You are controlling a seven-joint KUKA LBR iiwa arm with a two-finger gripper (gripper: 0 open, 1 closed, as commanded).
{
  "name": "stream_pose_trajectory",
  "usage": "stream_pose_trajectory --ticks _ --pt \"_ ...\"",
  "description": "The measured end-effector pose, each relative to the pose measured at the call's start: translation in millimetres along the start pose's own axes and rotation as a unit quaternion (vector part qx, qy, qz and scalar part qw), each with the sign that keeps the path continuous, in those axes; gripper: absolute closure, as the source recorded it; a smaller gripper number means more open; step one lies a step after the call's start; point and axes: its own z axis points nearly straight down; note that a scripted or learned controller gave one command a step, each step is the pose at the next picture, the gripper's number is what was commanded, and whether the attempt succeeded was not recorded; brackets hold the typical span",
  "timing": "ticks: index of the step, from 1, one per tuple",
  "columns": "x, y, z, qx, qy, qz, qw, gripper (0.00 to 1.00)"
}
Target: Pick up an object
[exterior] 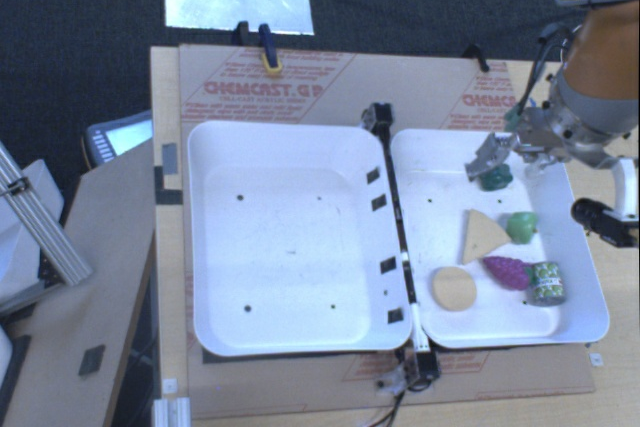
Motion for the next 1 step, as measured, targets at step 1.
stream_pose_trajectory --ticks 1 --pt "0.2 0.9 -11.1 -0.002 0.0 -0.001 1.0 1.0"
